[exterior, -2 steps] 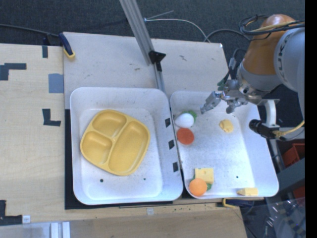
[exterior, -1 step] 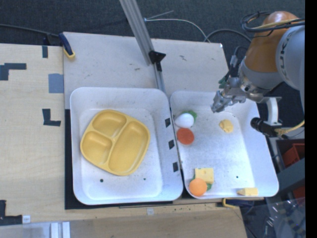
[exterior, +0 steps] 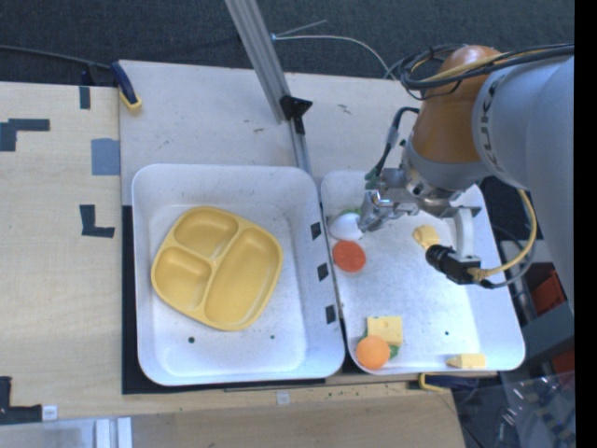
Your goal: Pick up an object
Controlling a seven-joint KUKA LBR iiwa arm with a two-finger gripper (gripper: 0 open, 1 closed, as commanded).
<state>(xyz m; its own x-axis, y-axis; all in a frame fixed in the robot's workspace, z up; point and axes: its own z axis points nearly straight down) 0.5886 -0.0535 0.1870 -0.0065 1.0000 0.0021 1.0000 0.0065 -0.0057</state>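
Robotics lab, bench (exterior: 215, 129), 2 white bins (exterior: 149, 194)

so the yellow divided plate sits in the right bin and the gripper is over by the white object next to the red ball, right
Not quite. The camera view shows the yellow divided plate in the left bin, not the right one. The rest holds: the gripper is in the right bin, by the white object next to the red ball.
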